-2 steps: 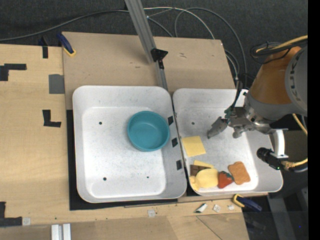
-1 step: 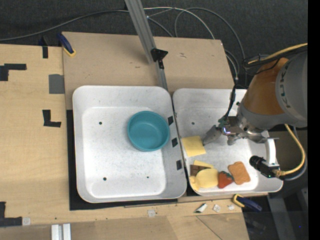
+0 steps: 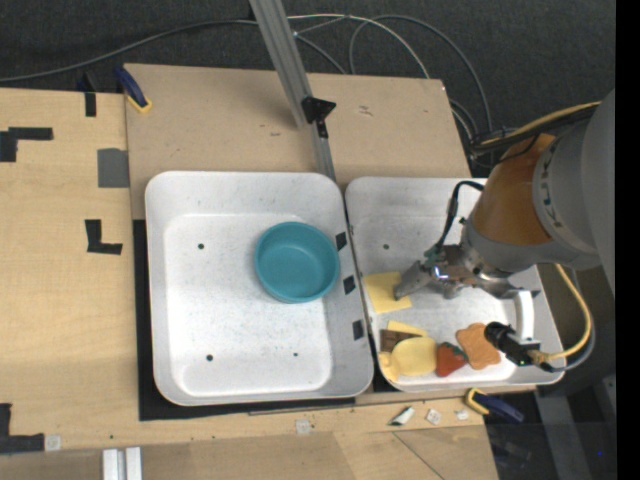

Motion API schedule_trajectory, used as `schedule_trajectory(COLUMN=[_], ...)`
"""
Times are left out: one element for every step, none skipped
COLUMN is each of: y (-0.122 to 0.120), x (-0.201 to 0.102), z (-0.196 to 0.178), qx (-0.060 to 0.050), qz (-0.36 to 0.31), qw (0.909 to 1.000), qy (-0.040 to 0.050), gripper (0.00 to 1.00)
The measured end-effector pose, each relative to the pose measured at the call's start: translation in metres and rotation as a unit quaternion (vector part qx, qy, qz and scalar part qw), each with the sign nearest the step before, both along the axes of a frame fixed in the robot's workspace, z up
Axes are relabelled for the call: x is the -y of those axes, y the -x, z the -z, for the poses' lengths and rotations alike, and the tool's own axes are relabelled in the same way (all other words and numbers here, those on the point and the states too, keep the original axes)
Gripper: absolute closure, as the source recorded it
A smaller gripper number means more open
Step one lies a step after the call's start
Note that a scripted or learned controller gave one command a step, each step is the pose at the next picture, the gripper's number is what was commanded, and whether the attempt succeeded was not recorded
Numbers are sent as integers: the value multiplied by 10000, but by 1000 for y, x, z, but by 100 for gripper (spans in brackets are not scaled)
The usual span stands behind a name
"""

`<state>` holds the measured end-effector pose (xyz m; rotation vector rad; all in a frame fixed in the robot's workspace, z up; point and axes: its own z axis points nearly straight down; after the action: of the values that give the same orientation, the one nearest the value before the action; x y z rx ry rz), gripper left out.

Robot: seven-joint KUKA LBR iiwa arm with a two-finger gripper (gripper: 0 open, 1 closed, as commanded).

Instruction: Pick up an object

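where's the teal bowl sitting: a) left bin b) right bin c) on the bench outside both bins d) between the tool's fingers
a: the teal bowl rests on the floor of the left bin, while the tool is over the right bin.

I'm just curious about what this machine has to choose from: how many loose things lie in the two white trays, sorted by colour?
Teal: 1, the bowl in the left bin
Yellow: 3, a flat piece, a strip, a rounded piece, all in the right bin
Orange: 1
Red: 1
Total: 6
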<state>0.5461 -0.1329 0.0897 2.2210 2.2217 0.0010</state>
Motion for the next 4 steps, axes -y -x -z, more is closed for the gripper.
schedule_trajectory(y=[0, -1, -4, -5], x=[-1, -4, 1, 1], z=[-10, -73, -135, -150], qx=[-3, 18, 26, 1], qz=[-9, -8, -7, -6], qw=[10000, 10000, 10000, 10000], qy=[-1, 6, 11, 2], gripper=[100, 100, 100, 100])
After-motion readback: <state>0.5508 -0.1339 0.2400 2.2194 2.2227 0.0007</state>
